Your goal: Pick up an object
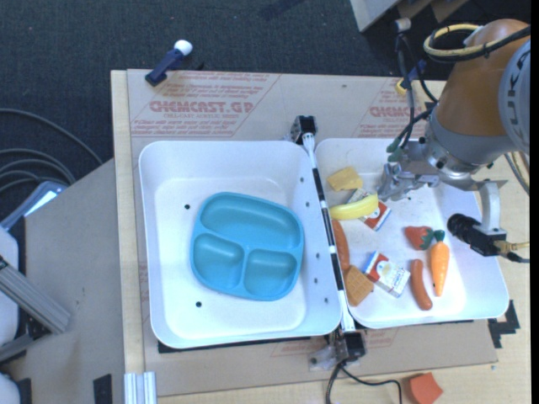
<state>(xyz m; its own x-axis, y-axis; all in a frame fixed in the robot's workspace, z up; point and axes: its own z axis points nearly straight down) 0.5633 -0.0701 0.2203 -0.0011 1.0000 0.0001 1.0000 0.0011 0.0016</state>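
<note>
Two white bins [160, 225] on a cardboard-topped bench [210, 108], dark carpet [67, 40] around; fingers' state unclear.

Blue tray [246, 247] looked smooth matt plastic; white bins [160, 192] glossy plastic; bench top [210, 108] paper-covered board at 12 o'clock.

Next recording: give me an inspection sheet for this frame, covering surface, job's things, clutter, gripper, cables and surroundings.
Surface: two white bins side by side, left bin, right bin, on a board.
Job's things: in the right bin, banana, carrot, sausage, small carton, cracker.
Clutter: blue divided tray in the left bin; blue-handled tool at the board's far edge.
Gripper: gripper low over the right bin's far side; state unclear.
Cables: yellow cable loop on the arm; grey cables on the floor at left.
Surroundings: dark carpet.
</note>
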